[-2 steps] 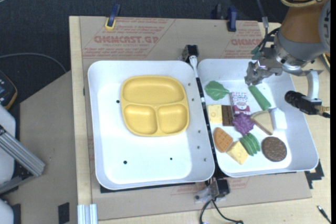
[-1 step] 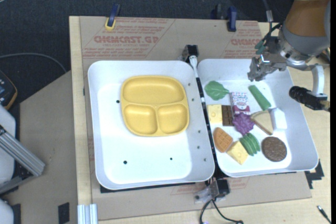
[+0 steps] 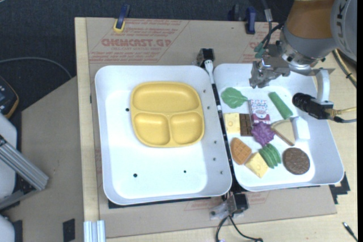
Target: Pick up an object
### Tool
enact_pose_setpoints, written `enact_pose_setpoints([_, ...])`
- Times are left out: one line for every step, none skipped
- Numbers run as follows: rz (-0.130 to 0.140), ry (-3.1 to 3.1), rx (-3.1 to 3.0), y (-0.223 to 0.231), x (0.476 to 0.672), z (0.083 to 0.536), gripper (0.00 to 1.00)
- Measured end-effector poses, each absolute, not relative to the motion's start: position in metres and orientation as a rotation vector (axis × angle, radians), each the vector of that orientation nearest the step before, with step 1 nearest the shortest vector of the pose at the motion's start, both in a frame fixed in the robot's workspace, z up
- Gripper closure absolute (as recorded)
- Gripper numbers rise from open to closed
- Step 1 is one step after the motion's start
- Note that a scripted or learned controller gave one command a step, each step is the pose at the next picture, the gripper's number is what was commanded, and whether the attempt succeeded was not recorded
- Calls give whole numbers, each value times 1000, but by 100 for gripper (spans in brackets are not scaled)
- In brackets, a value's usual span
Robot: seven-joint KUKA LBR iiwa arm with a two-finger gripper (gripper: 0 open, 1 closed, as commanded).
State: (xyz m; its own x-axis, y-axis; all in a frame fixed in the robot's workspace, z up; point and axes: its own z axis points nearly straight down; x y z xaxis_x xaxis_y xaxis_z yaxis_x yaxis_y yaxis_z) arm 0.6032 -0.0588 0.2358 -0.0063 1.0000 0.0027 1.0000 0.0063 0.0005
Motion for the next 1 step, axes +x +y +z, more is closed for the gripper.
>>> enact_pose_setpoints([4, -2221, -2216, -42, 598, 216, 100])
